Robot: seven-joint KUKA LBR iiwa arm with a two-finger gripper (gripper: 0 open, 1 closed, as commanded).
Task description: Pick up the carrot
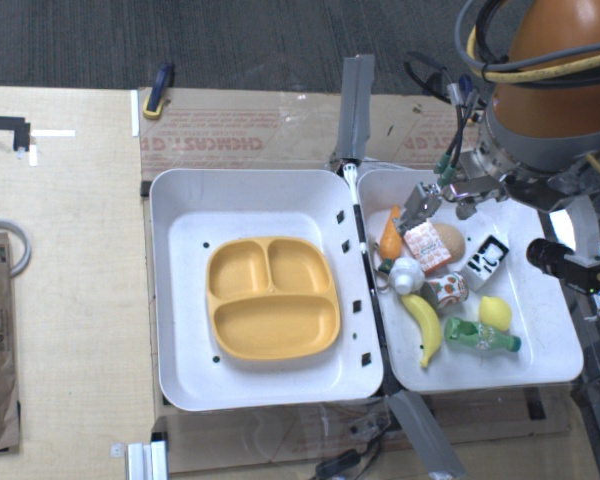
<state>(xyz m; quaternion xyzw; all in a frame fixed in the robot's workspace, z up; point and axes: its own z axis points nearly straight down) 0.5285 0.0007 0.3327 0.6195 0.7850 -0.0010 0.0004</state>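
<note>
Carrot not yet in my grasp, so by my reckoning the job is barely begun. It lies in the right bin, close to the bin's left wall at about ten o'clock from the bin's middle, tilted with its narrow tip pointing up toward twelve. My pincer hangs just above and to the carrot's one o'clock, near it but apart as far as I can judge from this slant. I cannot tell how wide it stands; nothing shows between its tips.

Clutter crowds the carrot: a red-and-white packet just at its three o'clock, a white ball at its five o'clock, and a banana farther down toward six. The left bin holds a yellow divided tray, well apart from all this.

Still to do, as I judge it: shift toward eight o'clock, come down over the carrot, close, and lift it free.
</note>
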